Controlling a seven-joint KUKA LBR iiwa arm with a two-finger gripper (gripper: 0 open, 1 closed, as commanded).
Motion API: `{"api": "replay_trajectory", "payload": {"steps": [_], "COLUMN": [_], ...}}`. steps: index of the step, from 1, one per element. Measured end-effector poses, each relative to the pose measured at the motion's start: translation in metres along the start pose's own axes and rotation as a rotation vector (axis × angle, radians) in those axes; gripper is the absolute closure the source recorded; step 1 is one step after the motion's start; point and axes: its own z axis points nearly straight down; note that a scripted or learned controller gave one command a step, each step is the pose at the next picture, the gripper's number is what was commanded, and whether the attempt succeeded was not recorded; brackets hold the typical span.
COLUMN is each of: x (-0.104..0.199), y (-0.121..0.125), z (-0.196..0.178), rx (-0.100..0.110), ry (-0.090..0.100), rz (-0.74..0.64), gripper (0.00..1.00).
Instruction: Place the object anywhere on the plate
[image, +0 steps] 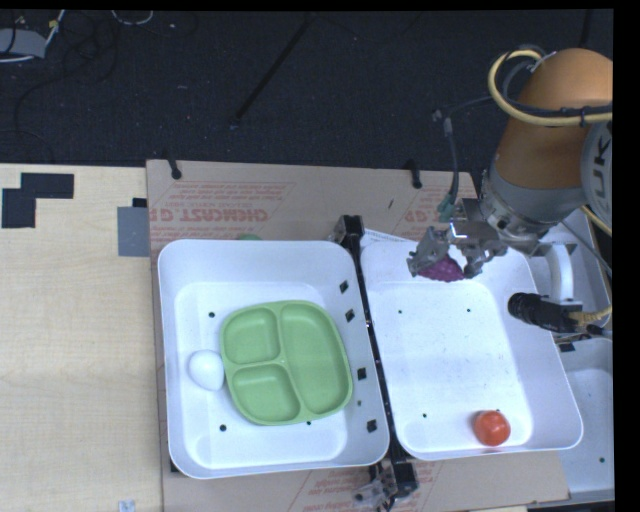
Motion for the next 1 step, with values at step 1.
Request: {"api": "replay_trajectory", "payload": {"steps": [1], "x": [0.0438], "y": [-0.0234], "z": [0.0225], "rx": [0.002], "ry": [0.0], "rz": [0.001], "gripper": [1.0]}}
